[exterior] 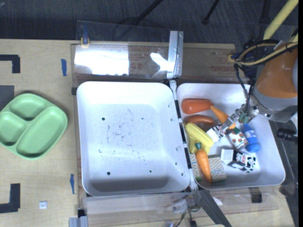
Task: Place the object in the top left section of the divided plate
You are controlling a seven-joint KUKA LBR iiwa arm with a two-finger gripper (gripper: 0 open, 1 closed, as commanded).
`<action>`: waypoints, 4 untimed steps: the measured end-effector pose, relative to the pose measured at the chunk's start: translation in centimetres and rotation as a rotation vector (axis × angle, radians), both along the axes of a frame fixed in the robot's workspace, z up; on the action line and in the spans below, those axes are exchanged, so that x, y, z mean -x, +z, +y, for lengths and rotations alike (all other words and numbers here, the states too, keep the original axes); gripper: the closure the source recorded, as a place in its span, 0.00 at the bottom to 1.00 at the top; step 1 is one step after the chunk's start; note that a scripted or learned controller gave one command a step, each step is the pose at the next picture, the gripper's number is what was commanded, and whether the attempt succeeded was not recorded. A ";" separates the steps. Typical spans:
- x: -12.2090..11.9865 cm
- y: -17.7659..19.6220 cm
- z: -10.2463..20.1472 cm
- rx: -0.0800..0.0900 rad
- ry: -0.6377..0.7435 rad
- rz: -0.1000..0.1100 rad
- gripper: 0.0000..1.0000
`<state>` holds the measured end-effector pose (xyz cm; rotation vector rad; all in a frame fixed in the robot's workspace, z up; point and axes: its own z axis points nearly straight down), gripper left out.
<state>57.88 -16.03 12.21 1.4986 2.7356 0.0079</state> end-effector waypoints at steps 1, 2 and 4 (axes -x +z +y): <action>3.7 -0.5 0.0 0.013 0.072 -0.037 1.00; 6.9 -0.5 -0.5 0.035 0.322 -0.068 1.00; 5.4 6.3 8.7 0.001 0.556 0.019 1.00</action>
